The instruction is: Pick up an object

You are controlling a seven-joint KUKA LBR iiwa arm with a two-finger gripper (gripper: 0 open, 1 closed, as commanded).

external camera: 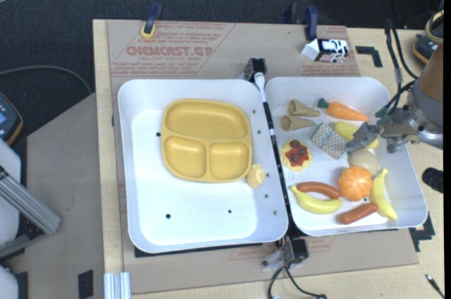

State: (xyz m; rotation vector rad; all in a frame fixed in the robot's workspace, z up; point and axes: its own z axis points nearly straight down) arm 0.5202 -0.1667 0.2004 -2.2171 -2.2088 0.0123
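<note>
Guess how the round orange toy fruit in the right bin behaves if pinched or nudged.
The round orange toy fruit looks smooth and ball-shaped, so it would probably roll when nudged and may squirt from a two-finger pinch. It seems to be hollow plastic, likely light. The yellow toy banana and red toy sausage crowd it, which could limit rolling.

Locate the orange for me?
The orange sits in the right bin, toward its near side, between the two bananas and just below the gripper.

The bench (211, 51) bears two white bins (141, 171) (402, 199) side by side, touching.
</note>
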